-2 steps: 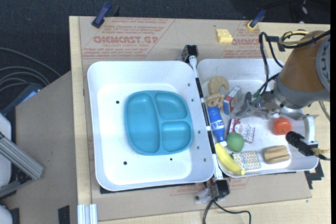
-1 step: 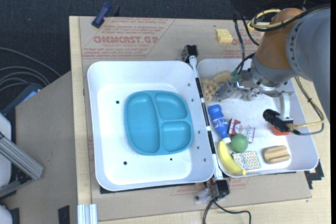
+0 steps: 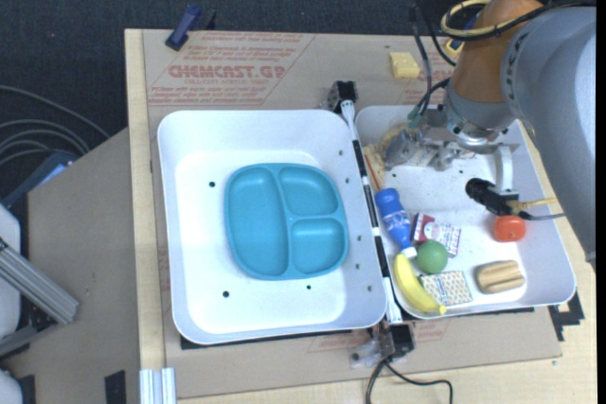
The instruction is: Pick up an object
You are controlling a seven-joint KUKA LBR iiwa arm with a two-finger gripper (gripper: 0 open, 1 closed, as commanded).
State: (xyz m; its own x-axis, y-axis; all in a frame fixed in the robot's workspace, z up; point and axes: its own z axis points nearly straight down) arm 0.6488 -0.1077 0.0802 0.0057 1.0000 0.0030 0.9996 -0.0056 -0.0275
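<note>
My gripper (image 3: 414, 148) hangs low over the far left corner of the right bin (image 3: 554, 253), under the grey arm with its orange band (image 3: 494, 43). Nothing shows between it and the bin floor. Nearer the front of this bin lie a blue bottle (image 3: 391, 211), a red and white packet (image 3: 440, 235), a green ball (image 3: 433, 256), a banana (image 3: 413, 284), a patterned cracker pack (image 3: 448, 287), a bread roll (image 3: 499, 276) and a red tomato (image 3: 509, 228). All of them lie apart from the gripper.
The left bin (image 3: 189, 147) holds a blue divided plate (image 3: 285, 219). A yellow block (image 3: 404, 64) and a blue object (image 3: 183, 27) lie on the board behind the bins. The bins' shared rim (image 3: 365, 194) runs just left of the bottle.
</note>
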